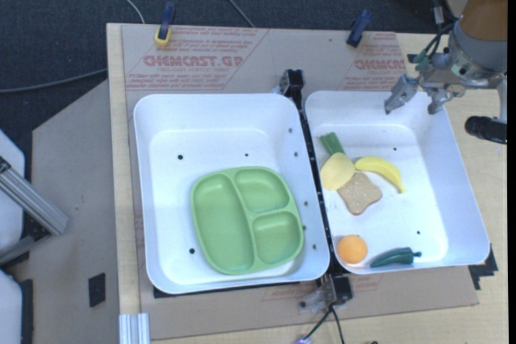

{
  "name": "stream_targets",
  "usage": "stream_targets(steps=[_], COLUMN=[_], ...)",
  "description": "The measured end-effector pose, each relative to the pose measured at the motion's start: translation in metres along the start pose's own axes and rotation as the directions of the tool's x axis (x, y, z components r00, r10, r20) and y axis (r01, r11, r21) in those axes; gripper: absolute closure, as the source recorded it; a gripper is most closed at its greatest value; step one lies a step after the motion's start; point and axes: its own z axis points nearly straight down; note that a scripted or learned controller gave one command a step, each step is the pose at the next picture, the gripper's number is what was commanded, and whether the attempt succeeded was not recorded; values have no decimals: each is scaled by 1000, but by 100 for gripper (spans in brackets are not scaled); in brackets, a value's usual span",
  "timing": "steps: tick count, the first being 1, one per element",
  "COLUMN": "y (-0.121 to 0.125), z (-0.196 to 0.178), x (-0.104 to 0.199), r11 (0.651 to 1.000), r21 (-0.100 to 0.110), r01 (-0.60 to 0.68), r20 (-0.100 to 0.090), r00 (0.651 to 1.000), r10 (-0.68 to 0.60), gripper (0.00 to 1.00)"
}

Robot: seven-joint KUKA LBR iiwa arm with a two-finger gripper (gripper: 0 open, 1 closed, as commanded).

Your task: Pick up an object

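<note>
My gripper [417,100] hangs over the far edge of the right bin [451,173], its two grey fingers spread apart with nothing between them, so it is open. Below it in that bin lie a yellow banana [381,171], a slice of toast [359,193], a pale yellow pear-like fruit [336,171] and a green stalk piece [331,144]. Near the bin's front edge sit an orange [351,249] and a dark green pepper [395,257].
The left bin [161,173] holds a green divided plate [246,217]. A black clamp [292,82] sits where the two bins meet at the back. Blue clips [359,27] hold the cardboard base's far edge.
</note>
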Motion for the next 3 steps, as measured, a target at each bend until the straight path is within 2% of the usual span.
stream_targets(steps=[1,3], y=[3,0], z=[-9,90], x=[0,-12], r11=[1000,1000], r21=[-14,-8], r01=[3,1], r20=[3,2], r00=[1000,1000], r10=[-3,-1], gripper=[0,0])
